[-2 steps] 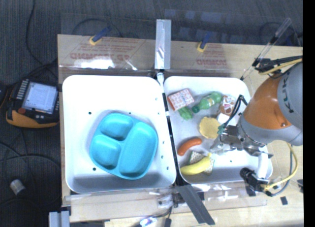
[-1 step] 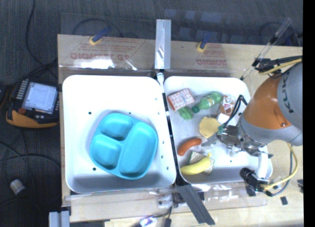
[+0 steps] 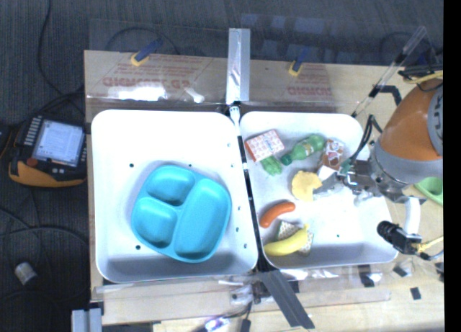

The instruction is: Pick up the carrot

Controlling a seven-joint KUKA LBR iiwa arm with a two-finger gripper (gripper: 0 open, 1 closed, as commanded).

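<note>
The carrot (image 3: pixel 277 213) is a short orange-red stick lying flat in the right bin (image 3: pixel 346 240), near its left wall and a little below the middle. My gripper (image 3: pixel 340 179) hangs low over the right half of that bin, up and to the right of the carrot and clearly apart from it. It is close to a yellow toy (image 3: pixel 305 184) on its left. The grey arm with its orange band (image 3: pixel 412 136) comes in from the right edge.
In the right bin are also a banana (image 3: pixel 287 244) just below the carrot, a red-and-white box (image 3: pixel 263 144), a green bottle (image 3: pixel 307 147), a small green piece (image 3: pixel 272 166) and a red-brown packet (image 3: pixel 333 154). The left bin (image 3: pixel 115 143) holds a blue divided plate (image 3: pixel 181 212).
</note>
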